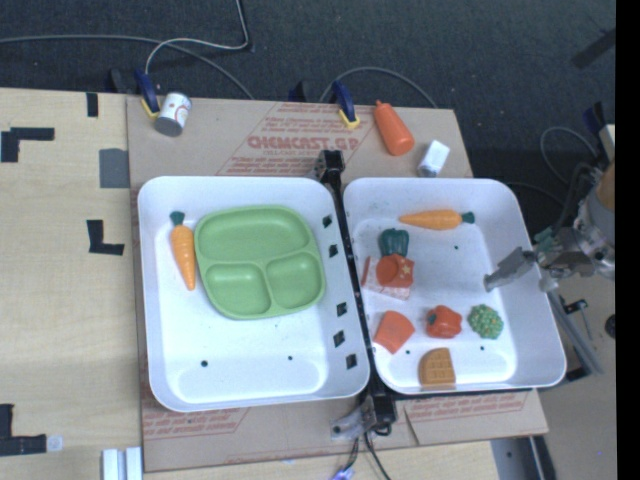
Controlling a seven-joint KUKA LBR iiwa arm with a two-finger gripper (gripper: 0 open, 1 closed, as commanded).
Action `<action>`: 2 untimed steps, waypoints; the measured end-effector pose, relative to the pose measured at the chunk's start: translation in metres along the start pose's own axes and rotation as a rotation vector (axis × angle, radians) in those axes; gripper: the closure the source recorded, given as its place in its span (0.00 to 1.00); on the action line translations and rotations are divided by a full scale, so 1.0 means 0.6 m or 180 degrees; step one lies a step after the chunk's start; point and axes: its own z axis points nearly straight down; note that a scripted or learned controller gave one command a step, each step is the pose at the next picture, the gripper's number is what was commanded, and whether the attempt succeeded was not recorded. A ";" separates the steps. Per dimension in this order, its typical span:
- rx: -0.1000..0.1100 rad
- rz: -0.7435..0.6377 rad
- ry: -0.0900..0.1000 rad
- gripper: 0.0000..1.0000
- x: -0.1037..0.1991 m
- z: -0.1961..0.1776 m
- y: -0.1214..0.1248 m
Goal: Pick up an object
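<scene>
Grey end effector point(508, 268) hangs over right bin point(530, 368) at its right rim, just above green broccoli point(486, 320); grip state can't be told, nothing visibly between its tips. Left of broccoli: red tomato point(444, 320), orange wedge point(393, 331). Carrot point(436, 219) lies near bin's top. Green plate point(262, 261) in left bin point(240, 378).

The arm point(590, 233) is mostly grey metal, blurred and cut off at the 3 o'clock edge. A pale, rounded housing sits behind the wrist. The hand point(508, 268) ends in a flat grey finger point(505, 269). Thin dark cables loop beside the housing, toward 1 o'clock.
</scene>
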 end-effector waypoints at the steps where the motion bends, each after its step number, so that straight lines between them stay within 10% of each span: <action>1: 0.0012 -0.0002 0.0007 0.00 0.078 0.217 -0.016; 2: -0.0013 -0.0001 -0.0002 0.00 0.180 0.255 -0.011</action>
